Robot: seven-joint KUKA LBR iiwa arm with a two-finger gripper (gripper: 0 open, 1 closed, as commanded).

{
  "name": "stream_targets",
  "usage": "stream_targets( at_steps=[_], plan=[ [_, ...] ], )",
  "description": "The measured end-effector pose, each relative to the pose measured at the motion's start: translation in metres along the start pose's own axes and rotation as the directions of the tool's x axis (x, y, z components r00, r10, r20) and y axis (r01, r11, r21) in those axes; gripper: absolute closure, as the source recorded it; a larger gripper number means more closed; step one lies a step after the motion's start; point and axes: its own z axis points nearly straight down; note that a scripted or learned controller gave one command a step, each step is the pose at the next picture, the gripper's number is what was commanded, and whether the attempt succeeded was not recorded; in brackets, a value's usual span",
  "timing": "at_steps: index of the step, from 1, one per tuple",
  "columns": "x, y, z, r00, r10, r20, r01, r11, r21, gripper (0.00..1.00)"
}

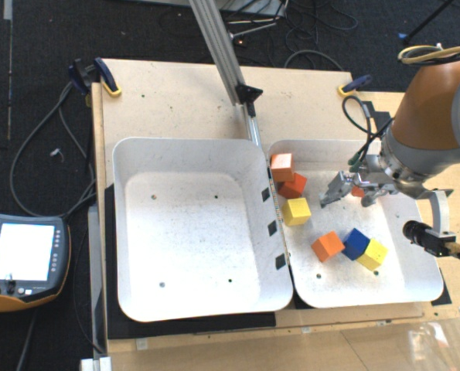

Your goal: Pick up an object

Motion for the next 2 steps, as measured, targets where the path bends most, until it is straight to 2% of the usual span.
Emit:
stream_targets(
  at_steps=[1,2],
  plan=[
    [-0.002,-0.026,0.028,1.000,0.008,0.003,-0.008,1.000,-0.003,0.00],
    [-0.015,-0.025,0.069,1.000,0.009,0.004,-0.009,1.000,-0.003,0.00]
  ],
)
